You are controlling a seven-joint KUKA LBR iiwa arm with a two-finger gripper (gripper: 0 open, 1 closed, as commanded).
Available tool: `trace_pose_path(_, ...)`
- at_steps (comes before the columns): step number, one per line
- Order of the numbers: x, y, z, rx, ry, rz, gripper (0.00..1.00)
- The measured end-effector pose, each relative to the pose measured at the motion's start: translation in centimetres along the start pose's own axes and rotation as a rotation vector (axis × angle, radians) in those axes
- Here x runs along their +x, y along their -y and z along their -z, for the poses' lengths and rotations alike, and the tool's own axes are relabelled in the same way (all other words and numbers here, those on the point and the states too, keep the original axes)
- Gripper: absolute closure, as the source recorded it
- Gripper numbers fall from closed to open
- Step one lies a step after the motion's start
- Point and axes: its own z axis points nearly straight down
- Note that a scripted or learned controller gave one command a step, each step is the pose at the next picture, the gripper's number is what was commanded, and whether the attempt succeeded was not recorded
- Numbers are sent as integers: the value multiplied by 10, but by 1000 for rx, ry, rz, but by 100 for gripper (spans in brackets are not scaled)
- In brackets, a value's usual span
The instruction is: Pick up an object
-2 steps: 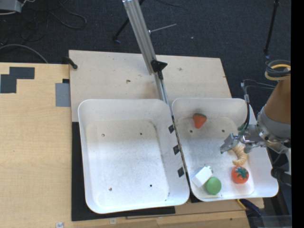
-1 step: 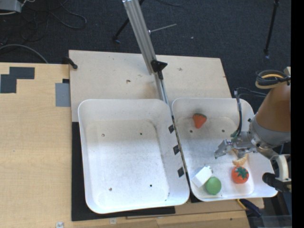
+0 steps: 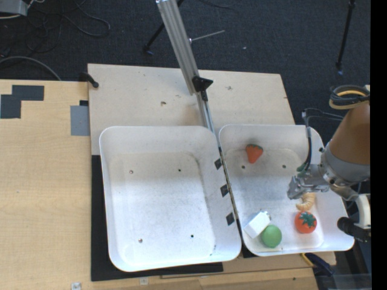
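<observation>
I can't tell from up here whether the fingers are spread or pressed together; the gripper (image 3: 300,187) is a small metallic blur low over the right bin (image 3: 275,135), near its right side. Just below it, touching or nearly so, lies a pale orange curled piece (image 3: 306,202), and just below that sits a red tomato-like toy with a green top (image 3: 306,222). Further left along the bin's near edge I see a green ball (image 3: 271,236) against a white block (image 3: 257,223). A red strawberry-like toy (image 3: 254,153) rests apart, toward the far side of the same bin. The arm (image 3: 351,144) comes in from the right, its orange band above the grey wrist. The left bin (image 3: 115,162) sits beside it on the bench (image 3: 139,95).
</observation>
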Motion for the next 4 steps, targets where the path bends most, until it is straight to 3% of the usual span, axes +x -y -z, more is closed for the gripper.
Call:
trace_pose_path(2,0,-15,113,-7,2,9,100)
trace_pose_path(3,0,-15,130,-4,1,9,100)
trace_pose_path(4,60,-30,125,-1,-2,13,100)
